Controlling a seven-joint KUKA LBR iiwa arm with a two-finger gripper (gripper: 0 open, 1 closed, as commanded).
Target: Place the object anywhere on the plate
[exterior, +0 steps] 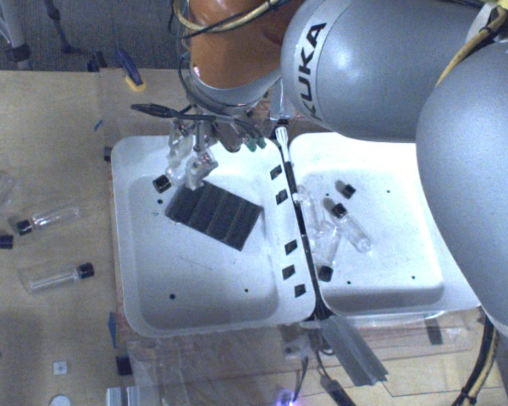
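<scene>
A clear vial [171,177] is pinched in the pincer [189,164] above the dark plate [215,214] in the left bin [144,294]; more vials [55,275] are scattered across the wooden bench [42,117].

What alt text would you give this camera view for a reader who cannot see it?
The gripper hovers over the left bin, at the upper edge of a dark ribbed plate, with a clear vial beside it. More clear vials lie in the right bin.
</scene>
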